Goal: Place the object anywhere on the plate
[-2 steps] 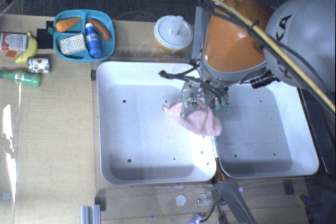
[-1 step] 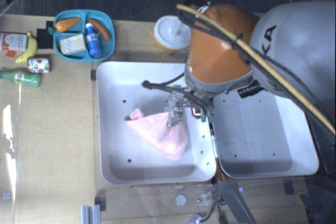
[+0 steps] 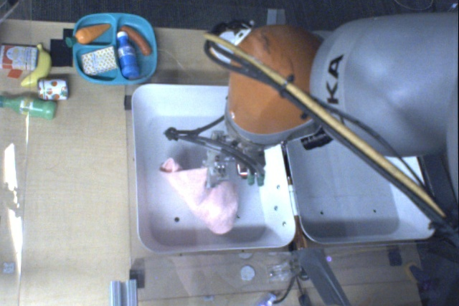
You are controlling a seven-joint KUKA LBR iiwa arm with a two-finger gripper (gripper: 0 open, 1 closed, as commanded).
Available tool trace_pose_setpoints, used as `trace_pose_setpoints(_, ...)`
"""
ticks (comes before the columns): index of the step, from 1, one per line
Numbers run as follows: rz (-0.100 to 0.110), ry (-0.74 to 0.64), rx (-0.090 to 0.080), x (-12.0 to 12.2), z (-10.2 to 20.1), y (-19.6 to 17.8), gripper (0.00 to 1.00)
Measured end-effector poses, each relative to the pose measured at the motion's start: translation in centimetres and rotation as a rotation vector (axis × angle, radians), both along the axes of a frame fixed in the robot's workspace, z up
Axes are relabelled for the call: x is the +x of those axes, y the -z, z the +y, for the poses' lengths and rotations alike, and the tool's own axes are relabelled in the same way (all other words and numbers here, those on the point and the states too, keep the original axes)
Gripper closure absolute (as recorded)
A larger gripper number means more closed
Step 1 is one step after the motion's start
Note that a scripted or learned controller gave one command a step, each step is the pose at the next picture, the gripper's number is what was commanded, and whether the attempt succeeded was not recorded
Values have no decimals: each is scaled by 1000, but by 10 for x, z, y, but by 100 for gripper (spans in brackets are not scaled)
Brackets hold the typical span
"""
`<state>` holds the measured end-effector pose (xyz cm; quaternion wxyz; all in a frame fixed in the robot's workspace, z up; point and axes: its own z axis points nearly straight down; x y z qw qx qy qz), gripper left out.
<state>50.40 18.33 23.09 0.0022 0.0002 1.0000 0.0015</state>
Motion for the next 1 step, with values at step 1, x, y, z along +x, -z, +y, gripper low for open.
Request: trace_pose_setpoints(1,0,0,0,0,0,0,0)
